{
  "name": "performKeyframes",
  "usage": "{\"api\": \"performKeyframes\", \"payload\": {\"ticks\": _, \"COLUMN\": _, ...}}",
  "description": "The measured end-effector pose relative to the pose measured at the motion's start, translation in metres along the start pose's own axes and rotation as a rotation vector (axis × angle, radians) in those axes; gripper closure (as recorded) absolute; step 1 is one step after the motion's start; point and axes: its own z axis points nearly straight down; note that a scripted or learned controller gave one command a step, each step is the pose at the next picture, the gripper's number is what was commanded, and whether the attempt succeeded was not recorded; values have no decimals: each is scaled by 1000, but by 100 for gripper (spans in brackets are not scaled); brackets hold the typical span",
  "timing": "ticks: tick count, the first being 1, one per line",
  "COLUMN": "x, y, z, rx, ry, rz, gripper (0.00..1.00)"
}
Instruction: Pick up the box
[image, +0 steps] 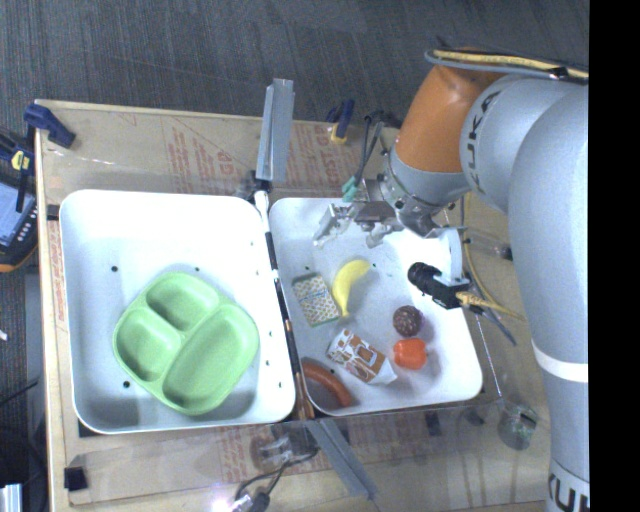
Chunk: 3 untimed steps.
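The box (358, 357) lies flat in the right bin (462, 375), close to that bin's near edge and a little toward the wall it shares with the left bin. It is a small carton printed in brown and white patches, set at a slant so that its long side runs from the middle of the bin toward the near right corner. One end of it looks folded or tapered (the print is too small to read). Nothing rests on it.

Around it are 5 other things. A red-brown sausage-shaped toy (325, 383) lies just beside it at the near edge. An orange-red toy (410, 352) sits just beside its right end, and a dark brown round piece (407, 320) is a little farther back from that. A yellow banana (349, 283) lies near the middle of the bin, and a small patterned pad (316, 299) lies next to the banana, by the shared wall.

The pincer (352, 224) hangs over the far part of the right bin, well apart from the box, with its 2 metal fingers (331, 224) spread and nothing between them.

The left bin (90, 222) holds a green divided plate (187, 342) with 3 compartments, lying toward its near edge. Both bins rest on the table (150, 150).
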Motion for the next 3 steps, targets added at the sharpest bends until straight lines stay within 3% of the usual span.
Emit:
{"api": "performKeyframes", "payload": {"ticks": 1, "x": 15, "y": -36, "z": 121, "rx": -12, "ry": -12, "rz": 110, "gripper": 0}}
{"api": "performKeyframes", "payload": {"ticks": 2, "x": 17, "y": -35, "z": 110, "rx": -13, "ry": -9, "rz": 104, "gripper": 100}}
{"api": "performKeyframes", "payload": {"ticks": 3, "x": 17, "y": -35, "z": 110, "rx": -14, "ry": -10, "rz": 104, "gripper": 0}}
